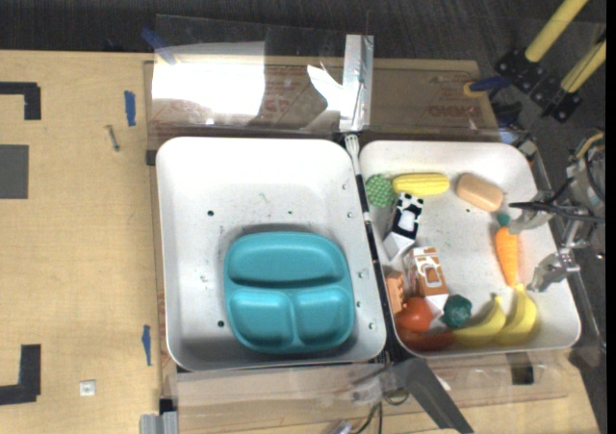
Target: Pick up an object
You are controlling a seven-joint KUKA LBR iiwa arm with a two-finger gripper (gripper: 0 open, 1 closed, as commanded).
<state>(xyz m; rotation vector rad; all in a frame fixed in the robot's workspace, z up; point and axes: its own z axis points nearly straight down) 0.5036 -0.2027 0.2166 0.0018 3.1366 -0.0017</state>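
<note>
Left bin (183,230) has just the teal tray (287,290). Right bin (452,158) has bananas (500,317), corn (421,184), a carrot (507,255). My gripper (553,240) sits at the right rim beside that carrot; can't tell how it's set.

On the brown cardboard-topped counter (67,259), the left white plastic bin (192,182) holds a teal three-compartment plastic tray (287,292) toward its near side. The right white plastic bin (452,240) holds a yellow toy corn cob (421,184) at the back, an orange toy carrot (507,253) to the right, and yellow toy bananas (500,319) at the front right.
</note>
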